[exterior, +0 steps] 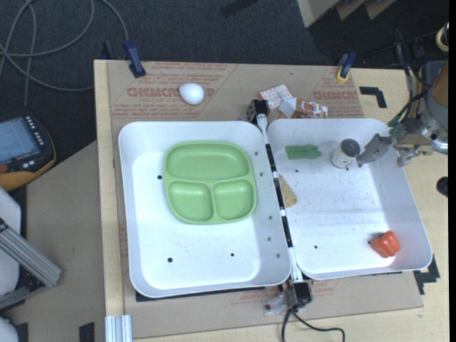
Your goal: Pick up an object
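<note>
In the right bin [399, 191] lie a green flat block [303, 151] near the back left, a small grey and white round piece [347, 150] beside it, and an orange object [385, 244] at the front right. A tan scrap [287, 191] rests against the bin's left wall. My gripper [388, 152] hangs over the back right of this bin, just right of the round piece. It is open, one finger [370, 149] pointing toward that piece, and nothing sits between the fingers.
The left bin [142, 255] bears a green divided plate [211, 181]. On the cardboard behind the bins lie a white egg-shaped object [191, 92] and crumpled wrappers [286, 102]. Blue clamps [133, 57] [346, 64] stand at the back edge.
</note>
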`<state>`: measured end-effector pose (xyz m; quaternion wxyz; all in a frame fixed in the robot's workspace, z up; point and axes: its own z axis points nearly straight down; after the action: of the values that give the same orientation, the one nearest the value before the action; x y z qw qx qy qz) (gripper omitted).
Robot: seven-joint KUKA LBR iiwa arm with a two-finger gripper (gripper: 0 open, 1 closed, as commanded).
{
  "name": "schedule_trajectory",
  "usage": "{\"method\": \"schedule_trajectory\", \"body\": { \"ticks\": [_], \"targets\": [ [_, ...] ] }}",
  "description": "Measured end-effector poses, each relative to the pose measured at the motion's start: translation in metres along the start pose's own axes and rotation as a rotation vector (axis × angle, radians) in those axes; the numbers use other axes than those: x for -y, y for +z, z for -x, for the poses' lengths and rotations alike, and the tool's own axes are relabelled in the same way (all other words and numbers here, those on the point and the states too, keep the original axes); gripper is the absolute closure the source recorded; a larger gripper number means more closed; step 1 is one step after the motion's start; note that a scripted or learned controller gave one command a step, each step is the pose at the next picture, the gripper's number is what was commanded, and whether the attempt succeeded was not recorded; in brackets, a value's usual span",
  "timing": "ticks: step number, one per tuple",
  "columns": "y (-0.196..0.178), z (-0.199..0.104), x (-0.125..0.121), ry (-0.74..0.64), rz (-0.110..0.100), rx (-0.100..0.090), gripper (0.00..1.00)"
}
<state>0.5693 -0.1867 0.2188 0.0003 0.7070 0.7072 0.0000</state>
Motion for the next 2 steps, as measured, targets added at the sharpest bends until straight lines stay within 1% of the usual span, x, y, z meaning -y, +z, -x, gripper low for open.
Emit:
{"method": "schedule_trajectory", "body": {
  "ticks": [1,2],
  "targets": [
    [0.023,0.025,-0.038,-0.001,0.002,0.002,0.0],
    [0.115,-0.01,-0.097,-0.001,0.0,0.0,0.0]
  ]
}}
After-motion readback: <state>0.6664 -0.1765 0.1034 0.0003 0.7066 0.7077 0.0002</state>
